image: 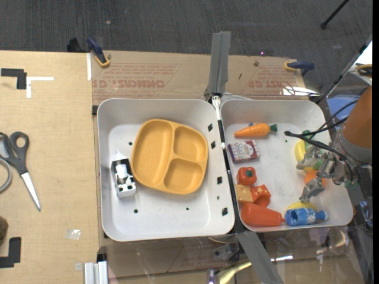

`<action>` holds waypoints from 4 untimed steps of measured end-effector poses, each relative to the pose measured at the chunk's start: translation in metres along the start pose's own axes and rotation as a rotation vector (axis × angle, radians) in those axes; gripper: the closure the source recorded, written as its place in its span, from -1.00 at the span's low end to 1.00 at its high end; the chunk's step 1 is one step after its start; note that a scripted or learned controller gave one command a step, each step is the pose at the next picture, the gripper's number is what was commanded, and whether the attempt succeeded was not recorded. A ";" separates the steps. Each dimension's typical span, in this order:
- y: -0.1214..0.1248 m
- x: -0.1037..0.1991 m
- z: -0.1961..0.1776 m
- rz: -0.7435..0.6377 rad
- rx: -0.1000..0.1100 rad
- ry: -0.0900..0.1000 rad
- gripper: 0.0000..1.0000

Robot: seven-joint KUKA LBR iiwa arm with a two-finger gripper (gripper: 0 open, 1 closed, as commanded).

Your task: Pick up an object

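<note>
- Far left, on the table [53,158]: scissors [21,158] lie flat, well clear of both bins.
- Left bin [109,218]: a yellow divided plate [170,156] lies near the middle, tilted a little in plan. A small black-and-white block-shaped item [123,178] sits just beside the plate's left edge.
- Right bin [278,108], left half: a toy carrot [255,130] near the top; below it a small purple-and-white packet [243,151]; then a red pepper-like toy [246,174]; then a small orange-red piece [257,193]; at the bottom a large orange-red cone-shaped toy [259,216].
- Right bin, right half: a yellow banana-like item [300,151] near the right wall, partly hidden by the arm's hardware. A blue bottle [306,216] lies on its side along the lower edge, just beside the cone-shaped toy.
- Gripper [312,185]: low inside the right bin, between the yellow item and the blue bottle, just above the bottle. Cables and wrist parts clutter it; cannot tell how the jaws stand, and nothing can be seen between them.
- Progress, as a judgement: no object is visibly lifted; everything appears to rest on the bin floors. The approach looks made, with the bottle or the yellow item the likely target. Closing, lifting and holding clear are left.
</note>
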State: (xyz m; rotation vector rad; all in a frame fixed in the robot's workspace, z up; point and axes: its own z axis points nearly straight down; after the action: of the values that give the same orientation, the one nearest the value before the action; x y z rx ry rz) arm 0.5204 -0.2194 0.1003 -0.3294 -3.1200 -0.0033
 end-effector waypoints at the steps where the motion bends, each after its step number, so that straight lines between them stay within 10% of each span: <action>1: 0.000 -0.001 -0.006 -0.002 0.000 0.001 1.00; 2: 0.000 -0.001 -0.006 -0.002 0.000 0.001 -1.00; 3: 0.000 -0.002 -0.012 -0.004 0.000 0.002 1.00; 4: 0.001 -0.002 -0.012 -0.004 0.000 0.002 -1.00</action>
State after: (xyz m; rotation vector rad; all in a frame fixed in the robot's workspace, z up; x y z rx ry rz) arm 0.5227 -0.2193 0.1118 -0.3231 -3.1183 -0.0041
